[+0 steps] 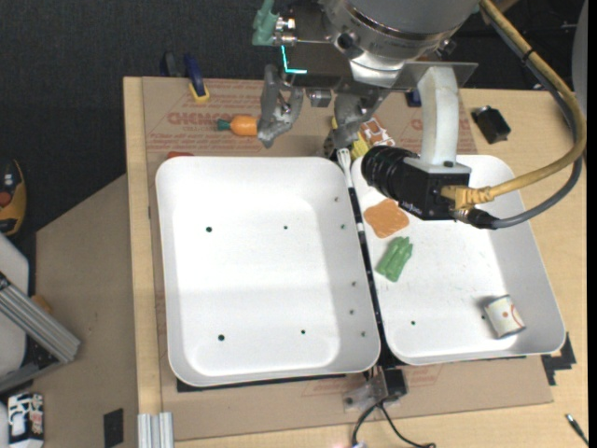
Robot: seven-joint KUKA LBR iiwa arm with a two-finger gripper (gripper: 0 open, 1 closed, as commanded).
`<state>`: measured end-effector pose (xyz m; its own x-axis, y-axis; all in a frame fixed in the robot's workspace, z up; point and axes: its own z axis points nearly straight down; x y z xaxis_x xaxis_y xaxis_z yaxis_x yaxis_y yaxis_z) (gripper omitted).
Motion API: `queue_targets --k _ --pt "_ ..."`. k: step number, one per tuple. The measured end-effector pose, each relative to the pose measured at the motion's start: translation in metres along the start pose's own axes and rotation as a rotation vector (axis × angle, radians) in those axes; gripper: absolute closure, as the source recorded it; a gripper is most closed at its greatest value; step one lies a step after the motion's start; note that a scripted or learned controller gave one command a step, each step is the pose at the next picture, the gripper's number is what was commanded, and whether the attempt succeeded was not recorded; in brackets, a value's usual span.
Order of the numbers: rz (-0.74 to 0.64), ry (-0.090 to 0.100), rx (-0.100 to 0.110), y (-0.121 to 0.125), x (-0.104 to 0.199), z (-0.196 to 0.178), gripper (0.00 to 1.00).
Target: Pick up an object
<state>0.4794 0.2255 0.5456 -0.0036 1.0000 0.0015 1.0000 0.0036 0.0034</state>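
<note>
Two shallow white bins sit side by side on a brown board on the tabletop (93, 250). The left bin (187, 250) shows four small dark dots on its floor. The right bin (522, 278) holds the loose things, and places here are given relative to it.

Three things lie plainly on the right bin's floor: one flat orange-tan piece (385, 218) near its upper left part, one green ridged piece (395, 258) just below that one, and one small white cylinder with a reddish mark (504, 315) near its lower right corner. A fourth thing, orange and white (375, 137), shows at the bin's upper left corner, partly hidden by the arm, so its kind cannot be told.

Outside the right bin, up and to its left on the board, lies one small orange thing with a green end (239, 125), and further left one blue and yellow clip (195, 78). One black block (490, 123) rests on the board just above the bin's upper right corner.

The gripper (308, 124) hangs above the board beyond the bins' far edges, near the right bin's upper left corner. Its two grey fingers (276, 115) stand moderately apart with nothing between them.

Red printed lettering runs along the board's far strip, partly covered; only "CHEM" can be read.
</note>
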Motion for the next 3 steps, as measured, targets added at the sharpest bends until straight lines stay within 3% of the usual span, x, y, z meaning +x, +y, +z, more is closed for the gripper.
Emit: queue_targets --k 1,2,3 --pt "-0.002 0.002 -0.004 0.0 0.001 -0.011 1.0" --pt "-0.002 0.001 -0.003 0.0 0.001 -0.01 0.0" --pt "-0.003 0.003 -0.007 0.001 0.002 -0.021 1.0"
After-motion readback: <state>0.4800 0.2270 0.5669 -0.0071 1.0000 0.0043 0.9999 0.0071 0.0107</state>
